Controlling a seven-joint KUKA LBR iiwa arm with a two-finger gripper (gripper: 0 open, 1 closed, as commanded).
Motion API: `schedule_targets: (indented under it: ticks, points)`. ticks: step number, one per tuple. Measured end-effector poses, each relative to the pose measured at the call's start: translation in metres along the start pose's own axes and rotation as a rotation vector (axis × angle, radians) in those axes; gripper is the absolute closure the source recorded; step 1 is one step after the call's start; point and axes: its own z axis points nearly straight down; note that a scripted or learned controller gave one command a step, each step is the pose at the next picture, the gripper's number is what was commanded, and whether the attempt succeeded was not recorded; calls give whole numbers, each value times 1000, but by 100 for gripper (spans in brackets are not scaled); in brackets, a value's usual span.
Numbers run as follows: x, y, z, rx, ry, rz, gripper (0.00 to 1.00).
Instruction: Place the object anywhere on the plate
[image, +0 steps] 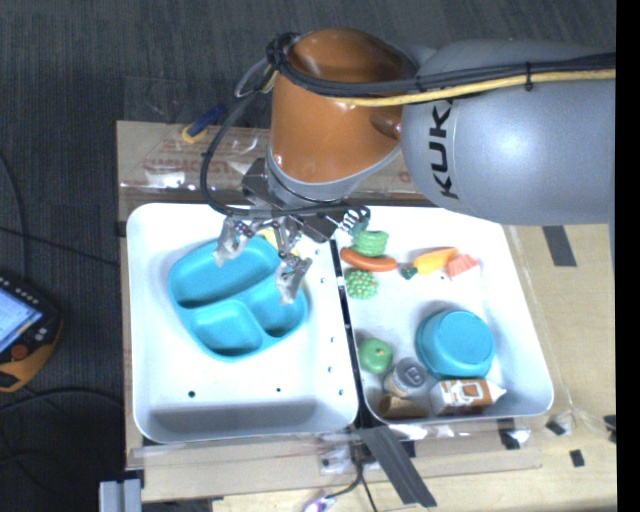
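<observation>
A blue divided plate (232, 296) lies in the left bin (160, 400), tilted toward the back left. My gripper (262, 257) hangs just over the plate's back right part, under the orange wrist band. Its two fingers (233, 241) stand spread apart, with only the blue plate showing between them. A small yellowish patch sits by the wrist base between the fingers; I cannot tell what it is. The loose objects lie in the right bin (520, 300), apart from the gripper.
The right bin holds a carrot (368, 262), a green cylinder (371, 241), a green knobbly piece (361, 286), an orange-yellow piece (435, 262), a blue bowl (456, 342), a green apple (376, 354), a grey can (407, 376) and a small box (466, 394). The big grey arm covers the back right.
</observation>
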Motion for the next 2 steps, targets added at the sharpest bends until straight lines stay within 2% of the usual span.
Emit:
schedule_targets:
  ticks: [1, 2]
  points:
    - [73, -19, 18, -1, 24, -377, 0]
    - [72, -19, 8, -1, 20, -375, 100]
